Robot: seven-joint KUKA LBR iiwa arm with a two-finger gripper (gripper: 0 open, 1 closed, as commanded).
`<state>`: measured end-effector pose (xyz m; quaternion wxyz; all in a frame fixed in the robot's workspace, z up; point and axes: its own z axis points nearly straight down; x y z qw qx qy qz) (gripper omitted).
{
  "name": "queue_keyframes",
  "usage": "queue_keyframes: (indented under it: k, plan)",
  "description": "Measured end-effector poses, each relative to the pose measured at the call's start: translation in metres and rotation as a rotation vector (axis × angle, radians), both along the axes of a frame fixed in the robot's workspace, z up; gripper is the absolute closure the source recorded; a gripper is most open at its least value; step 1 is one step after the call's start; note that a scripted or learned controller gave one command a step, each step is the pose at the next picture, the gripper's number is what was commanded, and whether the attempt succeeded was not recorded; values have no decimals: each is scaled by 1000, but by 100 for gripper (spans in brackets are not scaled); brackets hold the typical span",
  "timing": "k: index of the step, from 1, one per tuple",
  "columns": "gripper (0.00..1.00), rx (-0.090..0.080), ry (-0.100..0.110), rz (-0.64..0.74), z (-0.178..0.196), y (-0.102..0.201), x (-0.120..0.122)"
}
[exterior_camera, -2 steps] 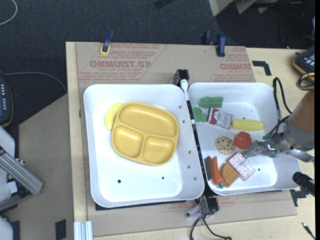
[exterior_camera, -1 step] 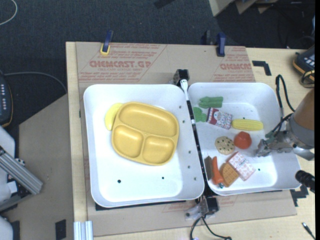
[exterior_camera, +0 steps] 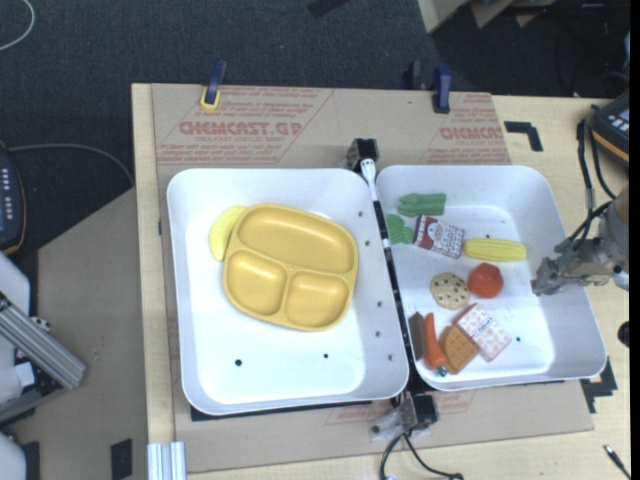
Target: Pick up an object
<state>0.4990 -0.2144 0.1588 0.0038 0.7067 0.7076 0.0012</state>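
Right bin (exterior_camera: 530, 193), contents: green item (exterior_camera: 421, 204) at 11 o'clock; red-and-white packet (exterior_camera: 440, 237) just below it; yellow corn (exterior_camera: 495, 250) near centre; red tomato (exterior_camera: 486, 281) and cookie (exterior_camera: 449, 289) side by side below; carrot (exterior_camera: 434, 340), waffle (exterior_camera: 459, 348) and pink-checked packet (exterior_camera: 485, 330) clustered at 7 o'clock.

Left bin (exterior_camera: 200, 348): yellow divided tray (exterior_camera: 289, 266), yellow piece (exterior_camera: 224, 231) at its 10 o'clock edge.

Gripper (exterior_camera: 548, 280): at the right bin's 3 o'clock rim, nothing between its fingers; whether they are spread or closed, cannot tell.

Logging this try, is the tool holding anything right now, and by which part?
Nothing is held: the tool sits at the right bin's right rim, apart from the toys.
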Motion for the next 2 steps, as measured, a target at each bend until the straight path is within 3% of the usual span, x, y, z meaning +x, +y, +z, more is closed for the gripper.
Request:
queue_keyframes:
  k: [1,2]
  plan:
    - [100,0,0,0,58,1,10]
    - [100,2,4,0,67,1,11]
